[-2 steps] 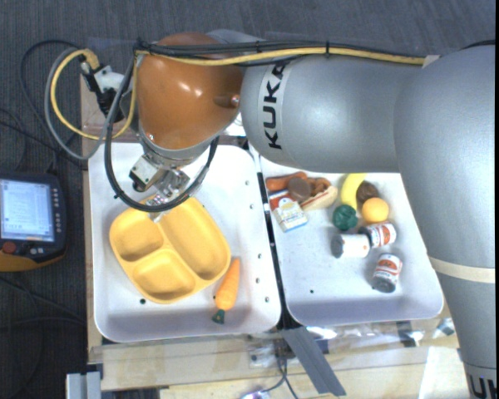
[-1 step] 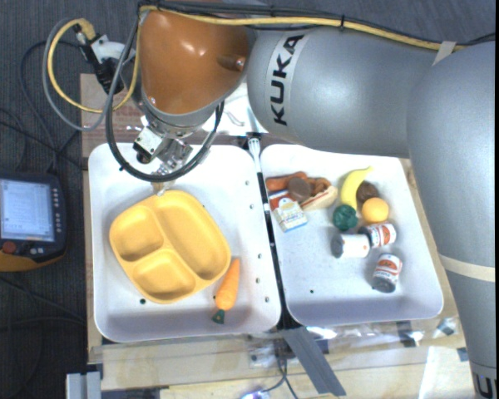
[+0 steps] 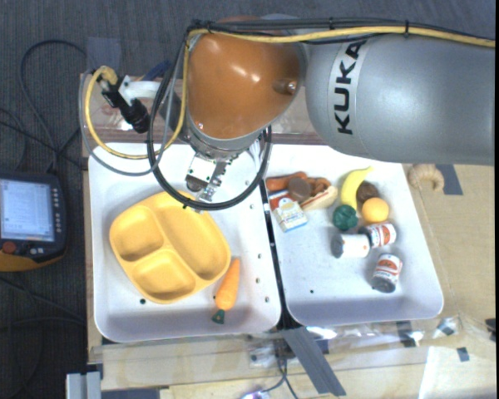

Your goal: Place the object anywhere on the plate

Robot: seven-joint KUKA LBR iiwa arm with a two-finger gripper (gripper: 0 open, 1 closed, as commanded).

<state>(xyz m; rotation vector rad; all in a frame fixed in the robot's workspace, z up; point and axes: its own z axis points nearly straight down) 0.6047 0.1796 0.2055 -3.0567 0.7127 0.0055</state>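
Reaching in from the right, grey arm (image 3: 399, 90) with orange band (image 3: 233, 77) above the wrist, end effector (image 3: 203, 175) hanging over the far edge of the left bin (image 3: 125, 322), just above the yellow plate (image 3: 168, 245); cannot tell how far open, and nothing seen gripped. On the desk (image 3: 470, 248), two white bins side by side. In the left bin: one three-compartment plate, nothing in its compartments, and one carrot (image 3: 226, 288) lying just beside the plate's near right edge, off the plate. In the right bin (image 3: 358, 302): one banana (image 3: 353, 185), two small cans (image 3: 374, 238) with red labels, one green ball (image 3: 344, 217), one orange-yellow round fruit (image 3: 374, 209), one small carton (image 3: 290, 214), and brownish pastry-like pieces (image 3: 312, 191) clustered at the far side. Beyond the left bin, looped yellow and black cables (image 3: 116, 123). On the floor to the left, one handheld control pendant (image 3: 23, 220).
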